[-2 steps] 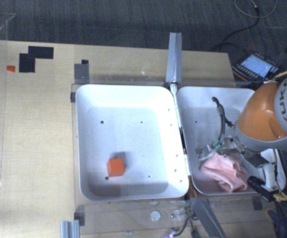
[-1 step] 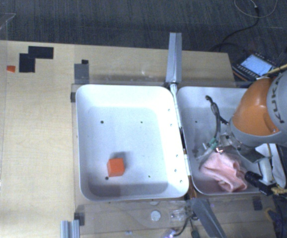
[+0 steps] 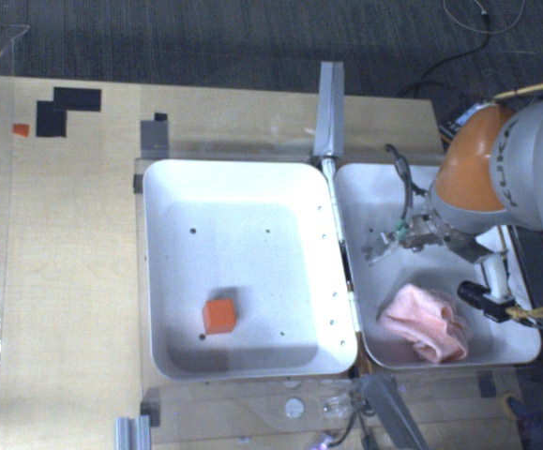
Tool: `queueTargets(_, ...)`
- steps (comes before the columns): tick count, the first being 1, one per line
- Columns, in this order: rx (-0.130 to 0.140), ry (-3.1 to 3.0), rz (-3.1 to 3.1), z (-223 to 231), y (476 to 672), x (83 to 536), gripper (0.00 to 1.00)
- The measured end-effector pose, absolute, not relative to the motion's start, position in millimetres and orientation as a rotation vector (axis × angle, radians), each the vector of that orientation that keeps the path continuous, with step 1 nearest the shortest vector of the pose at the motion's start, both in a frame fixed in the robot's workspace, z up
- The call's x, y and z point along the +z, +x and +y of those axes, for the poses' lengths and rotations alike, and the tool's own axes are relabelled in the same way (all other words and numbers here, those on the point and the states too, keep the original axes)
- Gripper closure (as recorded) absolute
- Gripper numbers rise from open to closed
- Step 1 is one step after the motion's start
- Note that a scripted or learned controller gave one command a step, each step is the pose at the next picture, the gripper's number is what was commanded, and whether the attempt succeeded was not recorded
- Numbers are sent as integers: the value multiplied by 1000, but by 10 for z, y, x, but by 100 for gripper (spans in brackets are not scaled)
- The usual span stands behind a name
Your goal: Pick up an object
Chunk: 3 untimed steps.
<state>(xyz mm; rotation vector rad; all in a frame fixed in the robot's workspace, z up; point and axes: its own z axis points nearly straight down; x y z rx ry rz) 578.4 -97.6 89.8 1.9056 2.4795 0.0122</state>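
Arm (image 3: 505,167): reaches in from the right, over the right bin (image 3: 524,350).
Gripper (image 3: 384,244): low over the right bin's middle, near the divider; fingers too small and blurred to read (cannot tell).
Pink cloth (image 3: 426,322): crumpled on the right bin's floor, near side, just near of the gripper and apart from it.
Orange block (image 3: 219,316): left bin (image 3: 158,251), near-left part of the floor.
Worktop (image 3: 55,279): pale wood.
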Motion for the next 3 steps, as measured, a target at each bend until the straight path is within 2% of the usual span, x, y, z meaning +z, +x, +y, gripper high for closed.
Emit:
queueTargets(1,5,1849,2531,-1410,4943,1003,0)
queueTargets(2,12,1806,2546,-1019,4928,910,0)
queueTargets(3,20,1796,2538,-1018,4972,1040,100)
